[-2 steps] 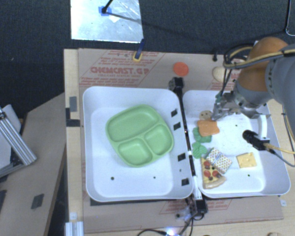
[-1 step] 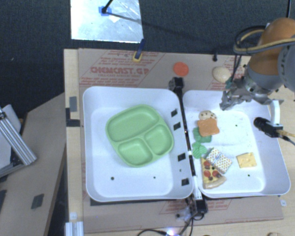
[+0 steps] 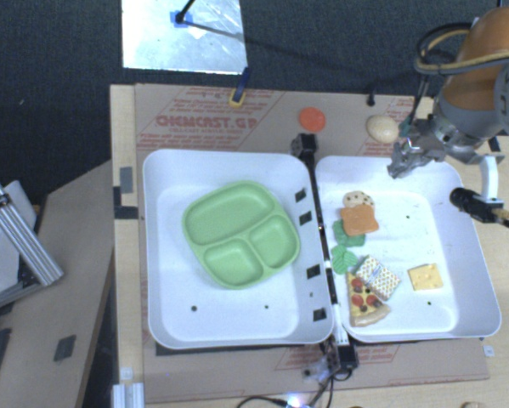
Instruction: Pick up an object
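Over the right bin's far edge, the gripper hangs with nothing visibly held; how far it is open I cannot tell. Candidate objects, among them a cookie, an orange square, a pizza slice and a cheese piece, lie flat. Such thin pieces could slip, and the crowded middle ones invite a double grab. A green plate fills the left bin on the cardboard-covered surface; dark floor lies beyond.

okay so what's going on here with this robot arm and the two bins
The arm's gripper hangs over the far edge of the right bin, holding nothing that I can see. That bin has toy food: a cookie, an orange piece, green bits, a pizza slice and a cheese square. The left bin holds a green divided plate. Nothing has been picked up yet.
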You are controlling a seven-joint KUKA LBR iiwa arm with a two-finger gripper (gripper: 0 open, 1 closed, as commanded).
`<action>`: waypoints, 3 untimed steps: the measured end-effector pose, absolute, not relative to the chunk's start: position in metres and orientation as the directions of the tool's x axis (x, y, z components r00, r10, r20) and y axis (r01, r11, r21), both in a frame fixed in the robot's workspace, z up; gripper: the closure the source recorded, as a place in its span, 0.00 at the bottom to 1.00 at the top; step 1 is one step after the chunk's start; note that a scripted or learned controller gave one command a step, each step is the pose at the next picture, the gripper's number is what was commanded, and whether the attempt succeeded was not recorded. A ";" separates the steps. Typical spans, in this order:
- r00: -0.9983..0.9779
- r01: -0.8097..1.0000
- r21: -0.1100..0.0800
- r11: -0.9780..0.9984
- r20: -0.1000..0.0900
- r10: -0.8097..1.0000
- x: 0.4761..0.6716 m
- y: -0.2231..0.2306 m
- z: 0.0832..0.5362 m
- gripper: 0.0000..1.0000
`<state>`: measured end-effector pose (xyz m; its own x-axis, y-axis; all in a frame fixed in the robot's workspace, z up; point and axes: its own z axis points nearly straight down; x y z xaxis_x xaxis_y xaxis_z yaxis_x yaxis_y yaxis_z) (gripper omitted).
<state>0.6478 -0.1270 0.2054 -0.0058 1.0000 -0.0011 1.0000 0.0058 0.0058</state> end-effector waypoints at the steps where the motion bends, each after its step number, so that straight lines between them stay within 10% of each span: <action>1: -0.006 1.000 0.005 0.006 -0.001 1.000 0.649 -0.127 0.226 1.00; 3: -0.007 1.000 -0.001 0.007 0.001 1.000 0.587 -0.051 0.231 1.00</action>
<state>0.5868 -0.0514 0.2310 -0.0072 1.0000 0.0008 1.0000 0.0072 -0.0010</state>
